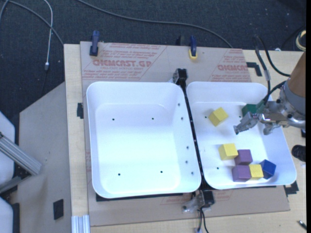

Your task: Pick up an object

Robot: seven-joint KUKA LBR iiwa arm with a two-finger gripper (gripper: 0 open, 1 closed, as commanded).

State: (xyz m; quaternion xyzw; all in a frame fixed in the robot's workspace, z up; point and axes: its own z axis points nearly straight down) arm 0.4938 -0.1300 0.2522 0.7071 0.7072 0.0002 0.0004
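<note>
The claw [245,123] hangs over the right bin [286,144], reaching in from the right edge of the camera view. Its fingers taper toward the bin's middle. Whether they are spread or closed I cannot tell from this slant, and nothing shows between them.

The nearest candidate is the lone yellow cube [218,116], which lies just to the left of the claw tip, slightly farther up the bin, apart from everything else. It sits tilted to the bin walls (a diamond from above), so the claw would likely need to match that turn to close on flat faces.

The other blocks cluster toward the near right corner, below the claw in the view: a second yellow cube [228,151], a purple block [244,156] touching it, another purple block [240,173], a small yellow block [256,171] and a blue block [268,168], all packed close together. That crowding looks awkward for a clean grip.

In my judgement the isolated cube is the easier pick, calling for a short shift left.

The left bin [97,130] sits alongside on the counter [73,130].
</note>
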